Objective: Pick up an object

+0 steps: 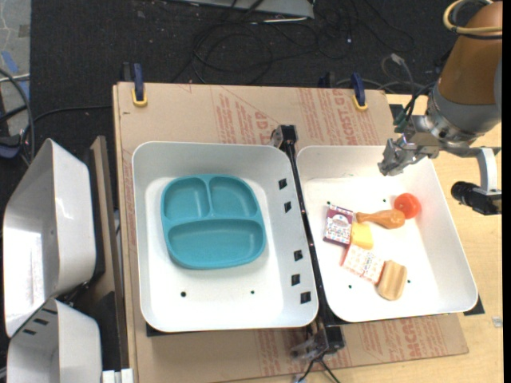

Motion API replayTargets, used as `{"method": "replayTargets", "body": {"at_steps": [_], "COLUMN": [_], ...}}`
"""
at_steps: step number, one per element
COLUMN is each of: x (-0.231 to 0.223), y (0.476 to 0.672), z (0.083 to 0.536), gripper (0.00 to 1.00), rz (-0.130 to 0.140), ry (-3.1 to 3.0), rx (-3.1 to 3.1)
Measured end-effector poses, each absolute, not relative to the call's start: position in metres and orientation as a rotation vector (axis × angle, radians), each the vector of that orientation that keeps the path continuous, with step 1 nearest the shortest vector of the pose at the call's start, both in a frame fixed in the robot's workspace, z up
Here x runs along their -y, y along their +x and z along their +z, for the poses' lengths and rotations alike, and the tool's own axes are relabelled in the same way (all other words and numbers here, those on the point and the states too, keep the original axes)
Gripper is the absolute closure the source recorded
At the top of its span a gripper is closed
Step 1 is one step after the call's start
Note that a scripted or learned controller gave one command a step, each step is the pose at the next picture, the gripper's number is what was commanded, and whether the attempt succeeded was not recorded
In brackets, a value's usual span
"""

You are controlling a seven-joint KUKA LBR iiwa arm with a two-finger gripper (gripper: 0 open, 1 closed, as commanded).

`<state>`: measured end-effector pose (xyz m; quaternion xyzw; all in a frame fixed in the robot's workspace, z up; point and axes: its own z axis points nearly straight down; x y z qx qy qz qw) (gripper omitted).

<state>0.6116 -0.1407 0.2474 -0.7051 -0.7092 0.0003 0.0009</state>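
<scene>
**Orange-red toy food cluster in right bin**

Tomato at 3 o'clock of right bin; carrot, cheese, purple box, cracker, bread roll adjacent. Gripper at 12 o'clock of the cluster, holding nothing; finger spread cannot be told. Teal divided plate in left bin.

tray in left bin, toys right

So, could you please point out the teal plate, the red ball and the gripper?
Teal plate (214, 220): camera view, on its large lower compartment.
Red ball (407, 205): camera view, on its top.
Gripper (393, 164): camera view, at its tip above the right bin's far edge.
</scene>
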Motion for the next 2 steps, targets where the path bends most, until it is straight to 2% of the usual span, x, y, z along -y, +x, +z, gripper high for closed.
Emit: {"method": "replayTargets", "body": {"at_steps": [2], "x": [0.047], "y": [0.568], "z": [0.226], "gripper": [1.00], "rz": [0.002], "ry": [-2.211], "rx": [2.226]}}
